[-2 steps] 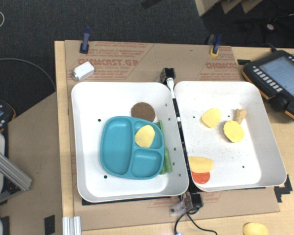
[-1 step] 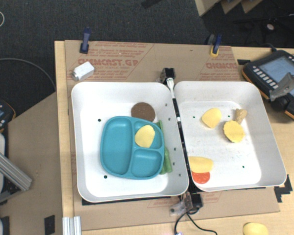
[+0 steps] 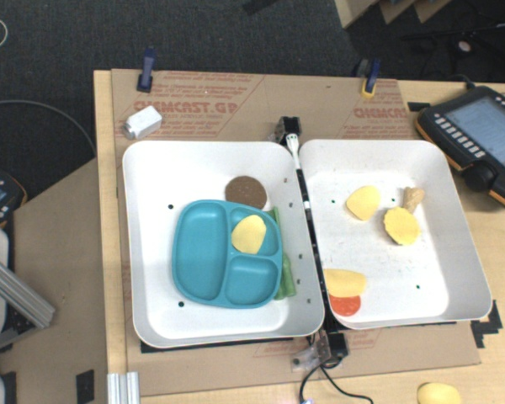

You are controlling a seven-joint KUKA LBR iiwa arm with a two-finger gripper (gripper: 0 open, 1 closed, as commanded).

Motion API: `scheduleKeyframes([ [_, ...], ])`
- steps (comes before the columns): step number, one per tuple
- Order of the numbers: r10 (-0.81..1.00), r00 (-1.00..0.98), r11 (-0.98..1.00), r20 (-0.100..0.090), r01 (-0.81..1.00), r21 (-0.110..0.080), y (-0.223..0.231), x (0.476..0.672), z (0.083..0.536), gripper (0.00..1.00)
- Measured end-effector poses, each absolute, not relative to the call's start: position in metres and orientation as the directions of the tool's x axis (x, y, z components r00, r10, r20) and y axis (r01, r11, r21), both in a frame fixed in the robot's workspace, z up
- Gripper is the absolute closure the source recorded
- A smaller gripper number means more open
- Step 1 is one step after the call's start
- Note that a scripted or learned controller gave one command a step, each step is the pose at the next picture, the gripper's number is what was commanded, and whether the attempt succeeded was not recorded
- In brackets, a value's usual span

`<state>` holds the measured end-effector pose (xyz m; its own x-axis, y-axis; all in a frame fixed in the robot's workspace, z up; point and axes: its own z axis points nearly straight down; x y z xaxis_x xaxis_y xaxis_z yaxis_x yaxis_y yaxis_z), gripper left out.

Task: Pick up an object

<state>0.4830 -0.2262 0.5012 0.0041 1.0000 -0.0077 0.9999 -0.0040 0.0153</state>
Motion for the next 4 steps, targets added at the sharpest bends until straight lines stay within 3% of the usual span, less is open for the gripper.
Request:
scheduleKeyframes([
  [1, 1.000, 0.002, -0.002, 0.004, 1.000, -0.010, -0.223, 0.478, 0.383, 0.00],
  [2, 1.000, -0.002, 0.002, -0.007, 1.000, 0.016, -0.215, 0.480, 0.505, 0.00],
  [3, 1.000, 0.002, -0.002, 0.006, 1.000, -0.015, -0.221, 0.477, 0.277, 0.00],
  [4, 1.000, -0.002, 0.002, -0.010, 1.000, 0.022, -0.225, 0.479, 0.546, 0.00],
])
